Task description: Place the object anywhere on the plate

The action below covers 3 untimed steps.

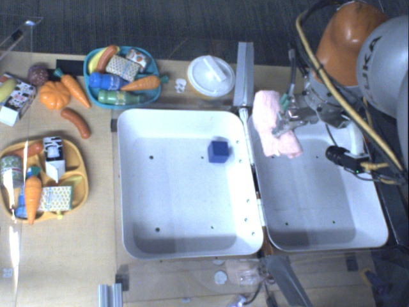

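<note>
Small blue cube [219,151] lies in left bin [147,190].

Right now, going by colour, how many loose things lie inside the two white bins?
Blue: 1, the block in the view's left-hand bin
Pink: 1, the soft cloth in the right-hand bin, at the tool
Total: 2

Even, fairly bright overhead light; white bins [185,229] slightly glaring, soft grey shadows along near walls; far floor dim; image soft, mild blur throughout, grainy.
</note>
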{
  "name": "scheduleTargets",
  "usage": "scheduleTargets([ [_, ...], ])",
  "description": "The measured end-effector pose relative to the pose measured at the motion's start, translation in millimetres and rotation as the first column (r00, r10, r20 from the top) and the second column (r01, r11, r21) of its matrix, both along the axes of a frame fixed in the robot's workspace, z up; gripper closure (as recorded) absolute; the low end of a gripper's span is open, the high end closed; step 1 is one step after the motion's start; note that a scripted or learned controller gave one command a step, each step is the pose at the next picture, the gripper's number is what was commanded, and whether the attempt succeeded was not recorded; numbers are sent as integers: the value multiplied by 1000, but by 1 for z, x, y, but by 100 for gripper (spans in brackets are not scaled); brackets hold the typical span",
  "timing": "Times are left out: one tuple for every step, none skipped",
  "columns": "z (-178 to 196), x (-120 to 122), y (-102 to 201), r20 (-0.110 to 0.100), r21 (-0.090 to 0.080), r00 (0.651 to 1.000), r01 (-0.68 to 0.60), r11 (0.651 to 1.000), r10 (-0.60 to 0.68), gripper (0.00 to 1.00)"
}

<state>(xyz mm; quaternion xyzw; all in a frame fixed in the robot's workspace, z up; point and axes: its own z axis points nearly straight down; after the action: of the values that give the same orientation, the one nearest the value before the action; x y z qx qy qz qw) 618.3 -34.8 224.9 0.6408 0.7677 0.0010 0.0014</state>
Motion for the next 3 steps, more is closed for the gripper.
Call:
scheduleTargets([
  [5,-29,51,-1,0,919,-394,919,394,100],
  [-7,-61,92,-1,0,693,-721,693,721,100],
  [1,-91,122,-1,-1,358,-934,358,934,100],
])
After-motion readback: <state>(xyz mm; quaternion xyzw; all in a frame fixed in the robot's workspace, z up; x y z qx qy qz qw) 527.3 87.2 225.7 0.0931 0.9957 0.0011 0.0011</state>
